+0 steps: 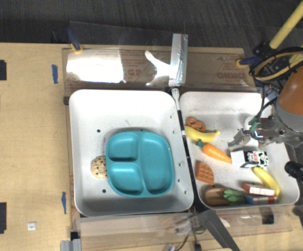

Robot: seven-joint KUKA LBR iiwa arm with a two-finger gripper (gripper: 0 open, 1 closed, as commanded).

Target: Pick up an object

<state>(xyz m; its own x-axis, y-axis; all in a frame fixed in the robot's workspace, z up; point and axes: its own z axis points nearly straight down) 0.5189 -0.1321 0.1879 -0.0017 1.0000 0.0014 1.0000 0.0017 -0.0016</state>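
My gripper (244, 137) hangs over the middle of the right bin (230, 102), on the grey arm with its orange band (300, 95) coming in from the right. Just below it lies a small white box (249, 157) with dark print. An orange carrot (216, 152) lies to its lower left, and a yellow banana (202, 135) with a brown pretzel (195, 123) lies further left. A second banana (266, 179), a red and white stick (258, 191), a waffle (204, 172) and a brown and green toy (223, 195) fill the bin's near side.
The left bin (89, 114) holds a teal divided plate (139, 162) and a cookie (98, 167) at the plate's left edge. A clear plastic wall (120, 61) stands behind the bins. Yellow and black cables (277, 56) hang at the upper right.
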